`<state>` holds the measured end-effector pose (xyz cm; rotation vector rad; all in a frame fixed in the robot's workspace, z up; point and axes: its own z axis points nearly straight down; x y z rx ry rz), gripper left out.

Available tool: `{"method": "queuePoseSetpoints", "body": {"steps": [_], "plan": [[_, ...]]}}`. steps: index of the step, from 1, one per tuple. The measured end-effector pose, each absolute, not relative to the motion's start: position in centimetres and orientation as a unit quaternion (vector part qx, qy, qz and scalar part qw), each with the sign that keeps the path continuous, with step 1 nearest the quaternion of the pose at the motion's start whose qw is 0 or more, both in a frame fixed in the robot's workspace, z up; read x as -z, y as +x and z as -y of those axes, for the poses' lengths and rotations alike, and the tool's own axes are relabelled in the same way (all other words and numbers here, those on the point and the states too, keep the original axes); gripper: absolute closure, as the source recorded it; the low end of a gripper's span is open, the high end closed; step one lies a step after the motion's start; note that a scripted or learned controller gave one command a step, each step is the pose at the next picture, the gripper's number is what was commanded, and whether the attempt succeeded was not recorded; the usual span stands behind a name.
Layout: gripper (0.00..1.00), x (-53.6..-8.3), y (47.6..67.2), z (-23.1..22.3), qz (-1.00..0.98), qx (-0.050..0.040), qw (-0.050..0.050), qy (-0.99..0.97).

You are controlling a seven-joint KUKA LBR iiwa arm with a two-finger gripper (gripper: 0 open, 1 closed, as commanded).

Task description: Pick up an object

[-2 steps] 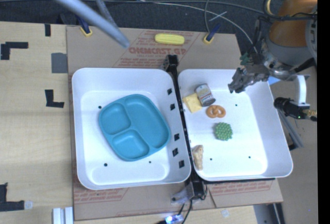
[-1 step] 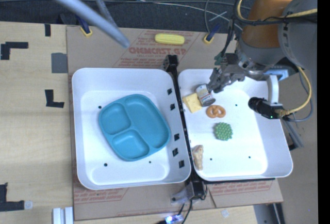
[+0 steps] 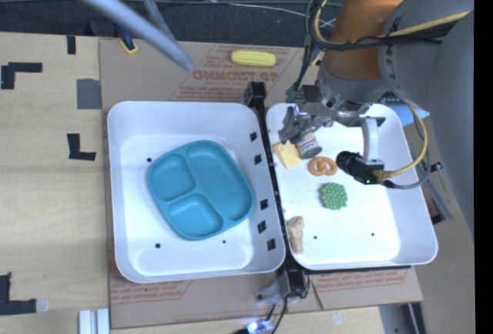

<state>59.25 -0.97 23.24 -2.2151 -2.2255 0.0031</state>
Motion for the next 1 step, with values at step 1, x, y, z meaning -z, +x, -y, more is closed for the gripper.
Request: {"method": "queuePoseSetpoints", "body": {"steps": [1], "plan": [[1.00,-23.43,60.07,-5.24,0.710,0.0002,0.001,-0.704]]}}
